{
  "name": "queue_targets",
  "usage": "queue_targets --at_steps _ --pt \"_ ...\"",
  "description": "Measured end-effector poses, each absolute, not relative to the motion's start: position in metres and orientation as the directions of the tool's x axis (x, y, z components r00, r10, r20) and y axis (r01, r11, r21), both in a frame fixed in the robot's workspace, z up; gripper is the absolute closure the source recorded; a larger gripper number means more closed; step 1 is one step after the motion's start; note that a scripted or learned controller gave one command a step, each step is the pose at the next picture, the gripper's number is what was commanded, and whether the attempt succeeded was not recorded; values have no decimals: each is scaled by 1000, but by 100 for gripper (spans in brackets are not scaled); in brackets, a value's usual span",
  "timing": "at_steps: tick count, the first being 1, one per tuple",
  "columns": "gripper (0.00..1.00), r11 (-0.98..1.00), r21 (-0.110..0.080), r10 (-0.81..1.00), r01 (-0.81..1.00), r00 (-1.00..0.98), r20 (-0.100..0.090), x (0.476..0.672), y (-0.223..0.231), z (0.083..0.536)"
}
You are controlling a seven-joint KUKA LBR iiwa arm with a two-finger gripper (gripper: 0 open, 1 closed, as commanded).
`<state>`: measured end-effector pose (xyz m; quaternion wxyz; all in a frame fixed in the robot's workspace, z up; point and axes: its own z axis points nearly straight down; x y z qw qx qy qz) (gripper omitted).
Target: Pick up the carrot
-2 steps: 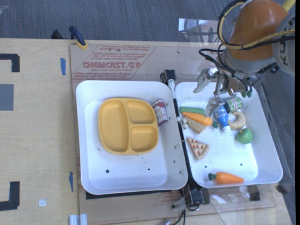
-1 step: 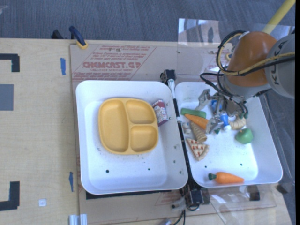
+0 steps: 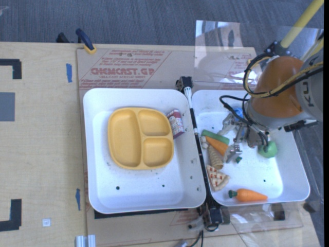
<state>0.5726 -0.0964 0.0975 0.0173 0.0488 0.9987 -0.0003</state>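
An orange carrot (image 3: 249,194) with a green stem end lies flat near the front edge of the right bin (image 3: 293,181). A second orange piece with a green leafy top (image 3: 217,144) lies at that bin's left side. My gripper (image 3: 236,152) hangs low over the middle of the right bin, just to the right of the leafy orange piece and well behind the front carrot. Nothing is visibly held in it.
A waffle cone (image 3: 216,161) and a pizza slice (image 3: 218,180) lie left of the gripper. A green round toy (image 3: 268,149) sits to its right. The left bin (image 3: 97,153) holds a yellow divided plate (image 3: 140,138) and a small can (image 3: 176,122).
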Motion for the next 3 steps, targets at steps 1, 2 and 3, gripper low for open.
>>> queue_targets --at_steps 1,2,3 --pt "0 961 4 275 275 -961 -20 574 -96 91" --pt "100 962 6 273 273 -962 -33 578 -95 105" --pt "0 962 6 273 273 -962 -31 577 -95 104"
